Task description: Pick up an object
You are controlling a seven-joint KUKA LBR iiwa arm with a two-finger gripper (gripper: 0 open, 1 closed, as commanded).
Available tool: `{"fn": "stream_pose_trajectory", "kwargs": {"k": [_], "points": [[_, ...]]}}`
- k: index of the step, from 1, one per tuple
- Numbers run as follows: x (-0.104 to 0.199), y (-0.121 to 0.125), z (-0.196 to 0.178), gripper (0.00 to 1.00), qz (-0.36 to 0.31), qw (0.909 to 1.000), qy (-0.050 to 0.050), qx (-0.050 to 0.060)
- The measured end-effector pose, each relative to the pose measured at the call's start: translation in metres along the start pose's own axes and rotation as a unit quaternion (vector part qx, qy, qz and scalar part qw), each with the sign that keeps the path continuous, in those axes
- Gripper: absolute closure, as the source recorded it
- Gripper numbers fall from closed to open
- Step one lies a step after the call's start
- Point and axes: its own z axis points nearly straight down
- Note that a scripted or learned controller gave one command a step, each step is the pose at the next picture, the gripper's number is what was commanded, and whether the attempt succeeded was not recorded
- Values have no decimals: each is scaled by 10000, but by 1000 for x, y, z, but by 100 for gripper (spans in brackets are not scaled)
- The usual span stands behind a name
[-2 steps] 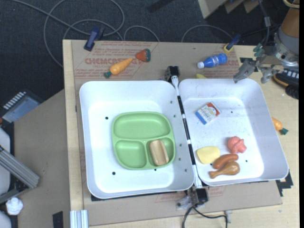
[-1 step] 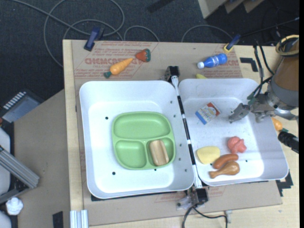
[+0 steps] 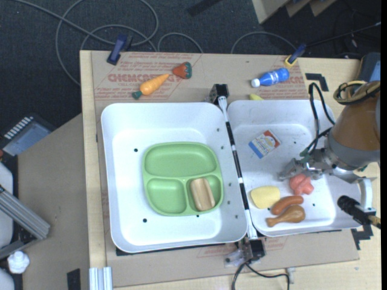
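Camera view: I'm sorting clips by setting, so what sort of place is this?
Probably a robotics lab bench: two white bins holding toy food, a robot arm reaching in, and loose cables on the carpet.

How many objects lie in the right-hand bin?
4: a small card near the middle, a pink toy under the end effector, a yellow piece, and a drumstick. The arm may hide more.

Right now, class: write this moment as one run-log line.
arm: over right bin | claw: low, at pink toy | hold: unconfirmed | beside: yellow piece, drumstick | left bin: green tray
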Motion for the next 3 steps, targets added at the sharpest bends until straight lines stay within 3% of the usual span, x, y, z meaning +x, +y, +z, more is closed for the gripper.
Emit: {"fn": "stream_pose_trajectory", "kwargs": {"k": [1,2,3], "points": [[26,-18,0,0,-6,10000,6,6],[26,-17,-11,100,2,10000,-2,-16],[126,33,-101,100,-12,10000,4,-11]]}}
